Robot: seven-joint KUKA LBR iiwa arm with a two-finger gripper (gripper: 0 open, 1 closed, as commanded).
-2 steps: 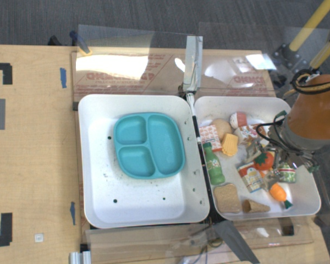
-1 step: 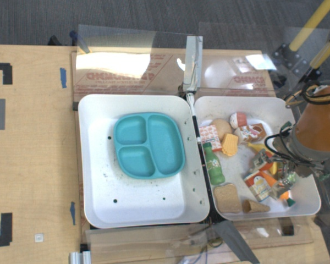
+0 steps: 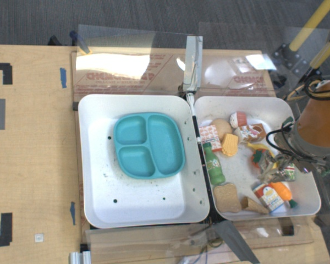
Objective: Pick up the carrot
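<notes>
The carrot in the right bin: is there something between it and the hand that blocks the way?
Nothing large does. The carrot lies near the right bin's front corner, against a small carton. The hand is just above it in the picture, among other toy foods; its fingertips are hard to tell from the clutter.

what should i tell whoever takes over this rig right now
Gripper: low over the right bin, among the toys near the bin's right side; the view is too cluttered there to tell whether it grips anything.
Carrot: small orange piece lying in the right bin's near right corner, beside a small carton.
Left bin: holds a teal divided plate.
Done: nothing confirmed; the carrot lies on the bin floor.
Left: move over the carrot, grasp it, lift it.
</notes>
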